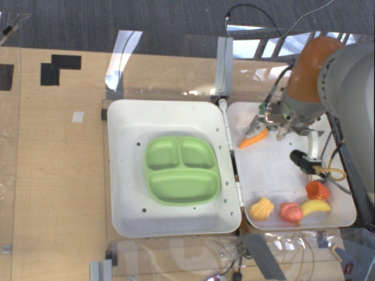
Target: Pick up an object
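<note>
In the camera view, the gripper [265, 123] is seen low in the right bin [266, 174] near its far left corner, its fingers apparently closed on a carrot [254, 139]. The grasp is judged made; lifting is left. 4 other toys lie along the near edge.

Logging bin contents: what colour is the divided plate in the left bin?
Light green, plain with no pattern; the divided plate shows clearly in the camera view.
</note>
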